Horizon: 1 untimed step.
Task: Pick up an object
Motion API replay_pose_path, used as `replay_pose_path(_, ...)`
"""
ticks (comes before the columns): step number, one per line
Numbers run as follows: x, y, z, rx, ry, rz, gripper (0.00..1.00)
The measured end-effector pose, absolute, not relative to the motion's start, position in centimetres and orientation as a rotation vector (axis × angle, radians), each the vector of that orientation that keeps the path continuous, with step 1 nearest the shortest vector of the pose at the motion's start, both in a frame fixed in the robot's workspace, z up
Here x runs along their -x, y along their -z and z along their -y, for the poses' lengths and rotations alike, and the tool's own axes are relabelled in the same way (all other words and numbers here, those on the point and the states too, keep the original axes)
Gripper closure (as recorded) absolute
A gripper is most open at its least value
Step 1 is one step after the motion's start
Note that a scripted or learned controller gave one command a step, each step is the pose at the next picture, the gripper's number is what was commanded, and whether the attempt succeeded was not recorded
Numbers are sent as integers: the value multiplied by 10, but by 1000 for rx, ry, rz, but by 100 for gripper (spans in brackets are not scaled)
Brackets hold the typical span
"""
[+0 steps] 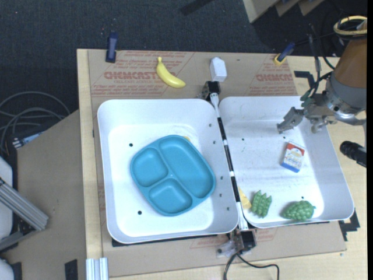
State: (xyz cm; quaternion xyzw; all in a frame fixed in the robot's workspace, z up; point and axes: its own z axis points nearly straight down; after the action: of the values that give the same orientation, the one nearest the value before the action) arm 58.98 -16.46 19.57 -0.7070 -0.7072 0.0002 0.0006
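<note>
End effector point(303, 119) hangs spread and empty over the right bin point(256, 107), above the small carton point(292, 156), so the pickup is not yet done.

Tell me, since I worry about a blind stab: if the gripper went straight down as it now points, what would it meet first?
Probably bare floor of the right bin. The gripper, fingers spread, hangs above and up-view of the small carton, seemingly missing it; depth is unclear.

Red "CHEMCAST" — printed twice on the board point(135, 74).
</note>
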Motion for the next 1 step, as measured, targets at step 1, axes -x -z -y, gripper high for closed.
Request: replay_pose_path(1,-572,-133,207,2220,-4,2218,0)
